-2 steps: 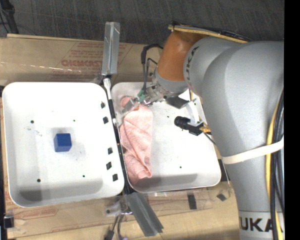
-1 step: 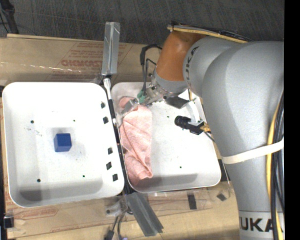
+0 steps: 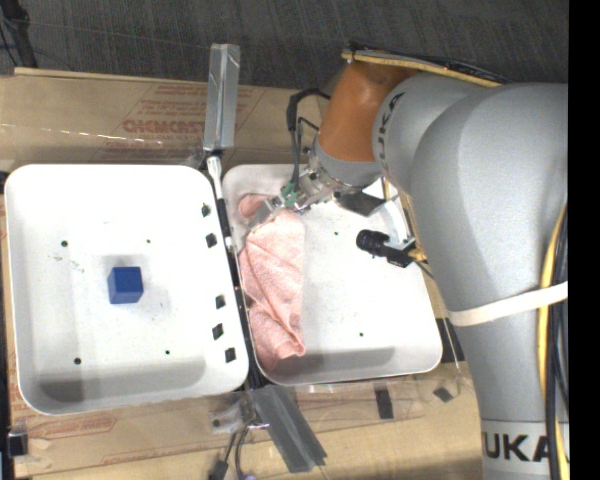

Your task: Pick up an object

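Pink cloth (image 3: 275, 286) is lying crumpled in the right bin (image 3: 370, 353), stretching along that bin's left wall from near the far left corner almost down to the near wall. A small pinkish lump (image 3: 251, 206) is sitting at the cloth's far end, close to the bin's far left corner; what it is cannot be told. The gripper (image 3: 296, 196) is hanging over the far edge of the right bin, just above the top end of the cloth, and whether it is clenched, released or grasping anything cannot be told from this view. Behind it, the grey arm (image 3: 480, 198) with its orange band (image 3: 352, 113) is covering the bin's far right corner and right wall. A black part (image 3: 378, 244) is jutting from the arm over the bin's floor near the right wall. A blue cube (image 3: 126, 284) is resting alone in the left bin (image 3: 40, 188), left of its centre. Both bins are sitting on brown cardboard (image 3: 100, 103) spread over the bench.
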